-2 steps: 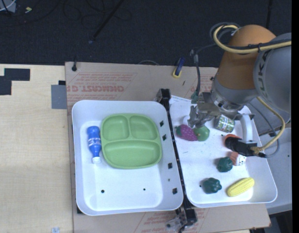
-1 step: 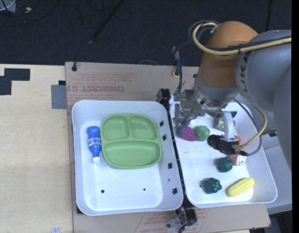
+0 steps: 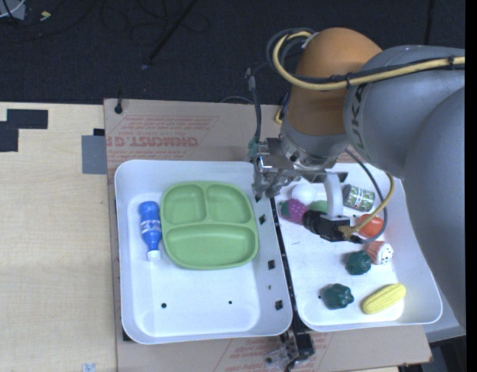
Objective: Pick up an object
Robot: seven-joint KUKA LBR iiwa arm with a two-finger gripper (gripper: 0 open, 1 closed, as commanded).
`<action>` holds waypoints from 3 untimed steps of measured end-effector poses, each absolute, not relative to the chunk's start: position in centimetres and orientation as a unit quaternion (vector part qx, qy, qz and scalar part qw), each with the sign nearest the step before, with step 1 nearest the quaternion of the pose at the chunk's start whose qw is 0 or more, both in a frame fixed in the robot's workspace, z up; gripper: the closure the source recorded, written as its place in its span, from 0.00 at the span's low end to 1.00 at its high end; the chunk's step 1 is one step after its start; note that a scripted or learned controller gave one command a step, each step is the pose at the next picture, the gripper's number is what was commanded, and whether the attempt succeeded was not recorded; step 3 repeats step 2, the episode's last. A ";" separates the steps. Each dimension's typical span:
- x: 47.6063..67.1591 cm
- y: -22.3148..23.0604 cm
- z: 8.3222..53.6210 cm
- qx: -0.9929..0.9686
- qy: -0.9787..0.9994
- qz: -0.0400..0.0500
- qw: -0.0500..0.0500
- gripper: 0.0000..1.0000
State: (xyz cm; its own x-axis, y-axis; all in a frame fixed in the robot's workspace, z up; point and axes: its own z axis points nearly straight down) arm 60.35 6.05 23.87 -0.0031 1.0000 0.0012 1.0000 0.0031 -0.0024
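Left bin [image 3: 138,316]: blue bottle [image 3: 149,229] beside green divided plate [image 3: 208,225]. Right bin [image 3: 424,308]: the claw [image 3: 300,188] sits at the upper left; open or closed cannot be told. A purple object [image 3: 293,209] lies just below it; yellow corn [image 3: 384,297] lies well apart, lower right.

Looks like a robotics lab setup to us. We see a big grey industrial arm [image 3: 409,107] with an orange band and loose yellow cabling [image 3: 289,60], two white bins [image 3: 138,308] taped-down-style on printed cardboard [image 3: 169,134], a plain wooden bench [image 3: 45,246], and toy food like a plastic corn cob [image 3: 383,298] as test objects.
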 end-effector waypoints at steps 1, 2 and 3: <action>60.2 8.3 22.7 -0.707 -0.708 0.002 0.002 1.00; 61.2 8.6 23.2 -0.706 -0.708 0.001 0.001 1.00; 61.2 8.6 23.2 -0.706 -0.708 0.001 0.001 1.00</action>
